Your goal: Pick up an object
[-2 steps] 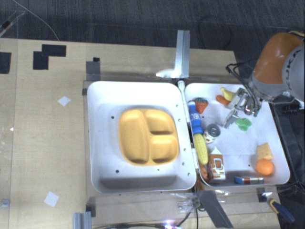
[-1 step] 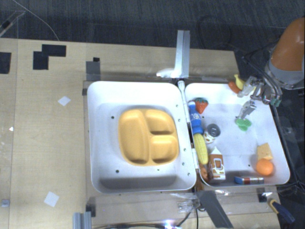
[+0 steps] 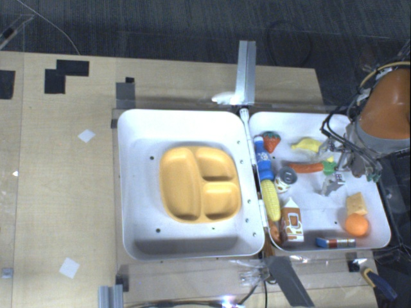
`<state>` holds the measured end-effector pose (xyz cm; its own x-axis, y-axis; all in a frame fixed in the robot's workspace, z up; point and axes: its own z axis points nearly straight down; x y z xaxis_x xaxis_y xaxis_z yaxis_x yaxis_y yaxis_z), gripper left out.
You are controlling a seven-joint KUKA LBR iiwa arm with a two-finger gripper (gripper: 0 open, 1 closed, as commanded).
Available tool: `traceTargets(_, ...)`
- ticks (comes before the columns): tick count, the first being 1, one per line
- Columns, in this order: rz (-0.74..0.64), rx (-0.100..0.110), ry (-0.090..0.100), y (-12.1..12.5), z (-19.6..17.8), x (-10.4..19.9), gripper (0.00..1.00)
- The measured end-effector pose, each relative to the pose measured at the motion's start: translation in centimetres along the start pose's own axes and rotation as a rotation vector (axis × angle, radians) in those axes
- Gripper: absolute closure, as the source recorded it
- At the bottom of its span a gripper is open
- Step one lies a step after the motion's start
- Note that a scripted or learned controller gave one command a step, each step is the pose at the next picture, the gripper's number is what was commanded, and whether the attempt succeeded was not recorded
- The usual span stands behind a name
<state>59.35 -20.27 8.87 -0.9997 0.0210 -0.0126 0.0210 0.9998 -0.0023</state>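
Pale wood bench (image 3: 58,191) (black patches), dark carpet (image 3: 192,11).

The arm (image 3: 387,108) has a wide orange band, smooth and rounded, with a soft shine on its top. Below the band the body is grey. Several thin black cables (image 3: 337,124) make loops on the side of the wrist (one cable near the top looks yellowish). The gripper (image 3: 335,178) is made of pale grey metal, with small dark parts around its base, and its details are too small to tell.
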Motion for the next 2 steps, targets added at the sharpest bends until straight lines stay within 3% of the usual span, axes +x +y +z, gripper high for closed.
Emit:
traceTargets(1, 0.26, -0.003, 0.037, -0.1, -0.7, -5.1, 0.0)
traceTargets(2, 0.648, 0.009, 0.036, 2.6, -0.9, -4.8, 0.0)
